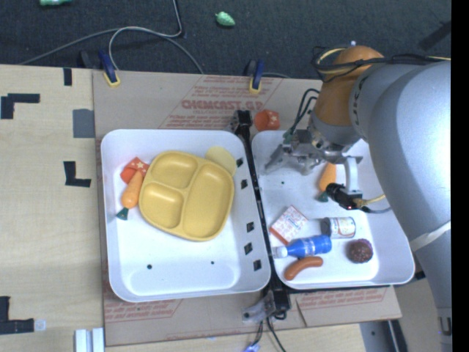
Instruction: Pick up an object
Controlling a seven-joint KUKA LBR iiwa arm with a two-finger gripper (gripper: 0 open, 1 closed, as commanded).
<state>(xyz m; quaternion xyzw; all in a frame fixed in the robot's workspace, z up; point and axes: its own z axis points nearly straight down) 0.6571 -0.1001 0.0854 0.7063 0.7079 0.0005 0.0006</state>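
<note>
Currently poised over the right bin's (396,270) far end, gripper (297,156) spread wide, grasping nothing. Nearest pickable object: orange piece (327,174) just beside the gripper. Risk: nudging it aside, closing on air.

Grey arm (410,145) reaches in, orange-banded wrist (338,101) bent downward.

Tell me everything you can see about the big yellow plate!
The yellow plate looks like smooth plastic, rounded at the corners, with three sunken sections: two at the top and left, one larger on the right. It lies flat and turned a bit askew in the left bin, toward the top. Its sections hold nothing. A toy carrot lies against its left edge, and a pale yellow thing peeks from behind its top right corner.
</note>
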